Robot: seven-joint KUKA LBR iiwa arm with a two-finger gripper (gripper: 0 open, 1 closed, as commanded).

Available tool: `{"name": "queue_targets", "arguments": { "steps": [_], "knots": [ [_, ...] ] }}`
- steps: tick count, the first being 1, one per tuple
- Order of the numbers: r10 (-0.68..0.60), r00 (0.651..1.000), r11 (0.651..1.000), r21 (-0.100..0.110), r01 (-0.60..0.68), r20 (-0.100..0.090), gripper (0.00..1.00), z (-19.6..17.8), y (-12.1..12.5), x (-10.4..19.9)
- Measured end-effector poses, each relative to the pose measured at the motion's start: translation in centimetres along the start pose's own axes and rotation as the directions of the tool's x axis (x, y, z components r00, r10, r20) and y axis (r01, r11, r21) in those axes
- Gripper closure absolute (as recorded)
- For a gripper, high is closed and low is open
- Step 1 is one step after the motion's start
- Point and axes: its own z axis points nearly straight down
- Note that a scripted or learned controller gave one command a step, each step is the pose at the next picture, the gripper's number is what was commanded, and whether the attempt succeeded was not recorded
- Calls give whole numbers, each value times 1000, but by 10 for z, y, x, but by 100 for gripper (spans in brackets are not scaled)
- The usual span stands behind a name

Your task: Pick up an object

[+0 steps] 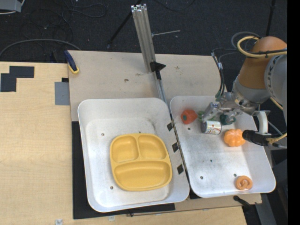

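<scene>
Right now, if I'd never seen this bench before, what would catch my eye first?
Probably the yellow divided tray, lying alone in the left bin. Next, the grey arm's orange band at the right, with its tool low over a small can in the right bin, among a red toy, an orange one and a doughnut-like ring.

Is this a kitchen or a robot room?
Most likely a robot lab, not a kitchen. A grey robot arm with an orange band reaches over two shallow white bins holding toy-like things, such as a yellow divided plastic plate, and cables trail behind the bench.
</scene>
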Motion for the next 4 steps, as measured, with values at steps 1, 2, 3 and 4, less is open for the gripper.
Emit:
{"name": "queue_targets", "arguments": {
  "steps": [1,2,3,4],
  "knots": [
    [0,1000,1000,-2,0,1,0,53,0,1],
    [0,1000,1000,-5,0,1,100,40,1,0],
    [3,1000,1000,-7,-3,1,100,-4,-5,-2],
    [4,1000,1000,-7,-4,1,100,-48,-9,-6]
  ]
}}
